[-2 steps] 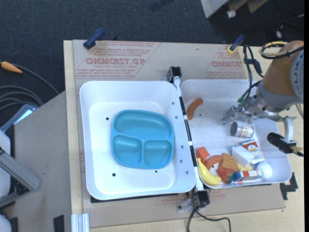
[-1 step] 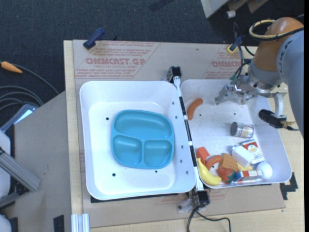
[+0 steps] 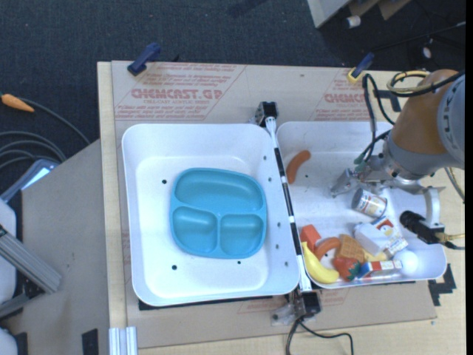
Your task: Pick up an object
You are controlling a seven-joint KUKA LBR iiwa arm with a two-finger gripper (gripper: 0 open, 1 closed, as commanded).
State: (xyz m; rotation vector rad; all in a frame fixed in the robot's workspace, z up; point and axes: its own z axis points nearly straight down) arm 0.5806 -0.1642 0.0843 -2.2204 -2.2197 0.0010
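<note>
Two shallow white bins sit side by side on the desk (image 3: 222, 87), and the arm (image 3: 425, 128) reaches down into the right bin (image 3: 325, 135), where all the loose things lie. The pincer (image 3: 353, 182) hangs low over that bin's bare middle floor, its metal fingers splayed apart with nothing between them, so it is open and carries nothing. That spread suggests it is poised to close on something, not to carry.

Just beside the pincer, on the side toward the arm's wrist, lies a small can (image 3: 369, 203) on its side; it looks the nearest candidate, though its round body may roll away under a push. Beyond the can, toward the near rim, the other things are heaped together: a white carton (image 3: 373, 239), a brown cracker-like piece (image 3: 350, 251), a banana (image 3: 319, 267) and a red piece (image 3: 310, 234), all touching or overlapping. Such crowding makes a clean grip there doubtful. On the pincer's far side, away from the heap and near the dividing wall, an orange sausage-shaped piece (image 3: 297, 165) lies alone with free floor about it, which would suit a two-finger grasp.

Well apart from the pincer, across the divider, the left bin (image 3: 144, 198) holds a blue compartment tray (image 3: 219, 211) lying flat, likely too broad to take.

No pick is made yet.
</note>
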